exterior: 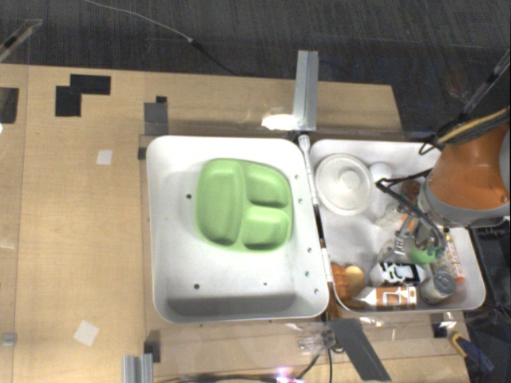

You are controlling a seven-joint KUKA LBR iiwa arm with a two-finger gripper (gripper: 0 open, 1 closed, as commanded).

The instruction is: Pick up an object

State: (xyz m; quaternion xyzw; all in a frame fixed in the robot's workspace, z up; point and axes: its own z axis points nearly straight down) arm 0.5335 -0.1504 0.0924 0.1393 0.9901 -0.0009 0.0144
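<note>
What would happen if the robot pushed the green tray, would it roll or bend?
Probably neither. The green tray lies flat in the left bin with three moulded compartments, so it looks stiff and would likely slide, not roll. Its smooth, glossy surface and the bin's smooth floor suggest it could skid easily. It looks thin, so probably light for its size.

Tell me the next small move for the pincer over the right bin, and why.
Probably lower the pincer a little further. It hangs among the clutter in the right bin, above the black-and-white item, and nothing visibly sits between its fingers, whose state I can't make out.
</note>
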